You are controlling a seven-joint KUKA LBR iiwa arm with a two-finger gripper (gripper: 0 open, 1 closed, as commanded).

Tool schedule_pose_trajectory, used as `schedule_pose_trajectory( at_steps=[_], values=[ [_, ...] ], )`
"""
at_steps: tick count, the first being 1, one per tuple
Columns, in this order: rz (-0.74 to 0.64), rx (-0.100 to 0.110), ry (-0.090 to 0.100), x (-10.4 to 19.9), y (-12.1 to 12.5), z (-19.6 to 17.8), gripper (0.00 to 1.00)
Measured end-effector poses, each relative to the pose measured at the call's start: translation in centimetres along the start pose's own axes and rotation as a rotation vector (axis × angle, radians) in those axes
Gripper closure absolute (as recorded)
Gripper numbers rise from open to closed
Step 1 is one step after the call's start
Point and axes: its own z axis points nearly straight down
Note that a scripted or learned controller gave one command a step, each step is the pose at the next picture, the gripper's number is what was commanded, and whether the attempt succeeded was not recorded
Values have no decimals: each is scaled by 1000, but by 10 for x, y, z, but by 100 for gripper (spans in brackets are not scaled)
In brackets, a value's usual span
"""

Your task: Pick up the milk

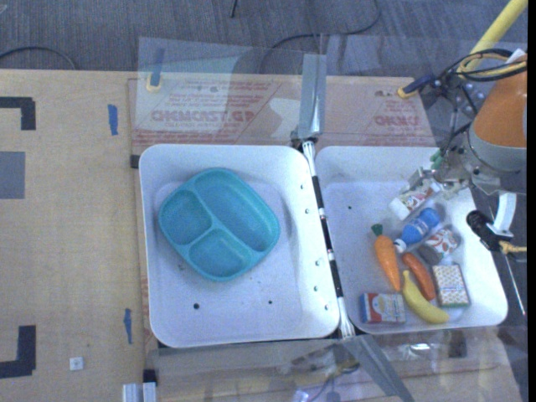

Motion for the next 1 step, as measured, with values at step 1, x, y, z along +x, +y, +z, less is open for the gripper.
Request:
schedule_pose_trajectory(
  at_steps=[1],
  values=[
    [0, -5, -3, -1, 2, -12, 100]
  ],
)
